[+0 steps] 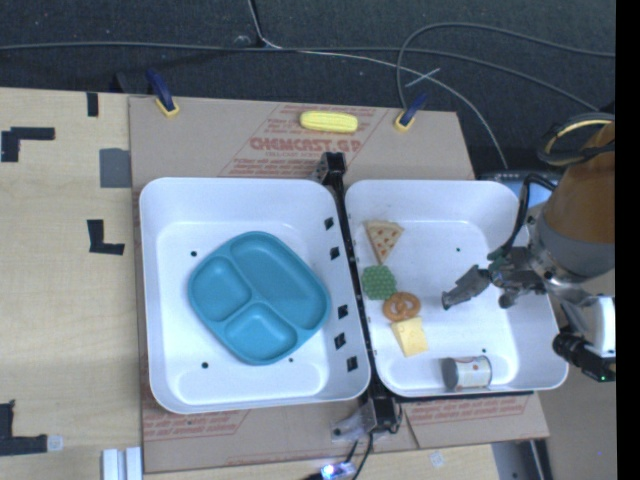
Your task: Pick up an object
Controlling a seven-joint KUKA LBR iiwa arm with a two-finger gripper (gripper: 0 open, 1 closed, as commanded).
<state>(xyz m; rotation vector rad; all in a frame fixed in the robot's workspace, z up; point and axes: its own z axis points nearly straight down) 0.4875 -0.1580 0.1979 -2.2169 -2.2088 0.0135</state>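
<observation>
The claw (462,293) is seen spread, nothing pinched; it should be centred over the pretzel (402,306) before being lowered.

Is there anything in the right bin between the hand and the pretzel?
Nothing visible. The hand hovers over bare white floor of the right bin, and the pretzel lies to its left across open floor. The yellow block sits below that line.

One camera looks down at a slant from above the bench, far enough back to take in both white bins (160,268) and the cardboard sheet (290,143) beneath them. The arm (585,208) enters from the right edge.
</observation>
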